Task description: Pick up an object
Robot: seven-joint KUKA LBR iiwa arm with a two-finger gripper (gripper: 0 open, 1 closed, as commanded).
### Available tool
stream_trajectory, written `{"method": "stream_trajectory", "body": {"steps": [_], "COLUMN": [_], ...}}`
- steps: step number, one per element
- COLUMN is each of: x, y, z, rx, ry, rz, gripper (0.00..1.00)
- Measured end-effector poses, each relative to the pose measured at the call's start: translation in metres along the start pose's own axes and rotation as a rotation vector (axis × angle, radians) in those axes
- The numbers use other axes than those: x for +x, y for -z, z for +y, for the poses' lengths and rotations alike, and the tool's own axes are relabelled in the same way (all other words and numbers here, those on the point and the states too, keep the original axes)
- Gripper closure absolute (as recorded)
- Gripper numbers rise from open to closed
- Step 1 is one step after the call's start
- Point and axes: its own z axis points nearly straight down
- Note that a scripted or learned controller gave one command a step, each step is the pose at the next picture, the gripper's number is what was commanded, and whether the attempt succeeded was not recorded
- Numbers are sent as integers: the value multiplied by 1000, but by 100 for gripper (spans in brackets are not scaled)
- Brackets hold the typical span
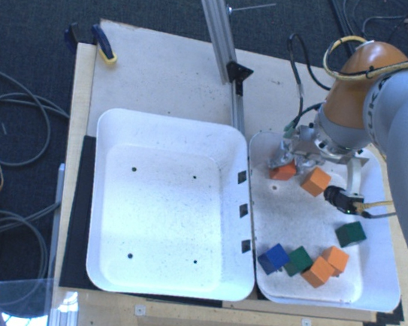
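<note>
My gripper (290, 162) is down at the far end of the right bin (374, 294), close to its left wall. A small red-orange block (283, 172) lies directly under the gripper's tip, touching or nearly touching it. An orange block (315, 182) sits just to the right of it. Further forward are a dark green block (351, 233) and, near the front edge, a cluster of a blue block (274, 258), a green block (298, 260) and two orange blocks (322, 269).
The left bin (118, 130) stands beside the right one, sharing a wall with black clips (243, 211). A metal pole (220, 28) slants across the back of the bench. A blue and yellow tool (104, 43) lies at the back left.
</note>
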Motion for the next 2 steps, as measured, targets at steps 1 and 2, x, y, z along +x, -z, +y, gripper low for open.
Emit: {"method": "stream_trajectory", "body": {"steps": [1, 2], "x": [89, 129], "y": [94, 121], "z": [-10, -7], "rx": [-9, -5], "ry": [7, 4], "rz": [5, 3], "gripper": [100, 100]}}
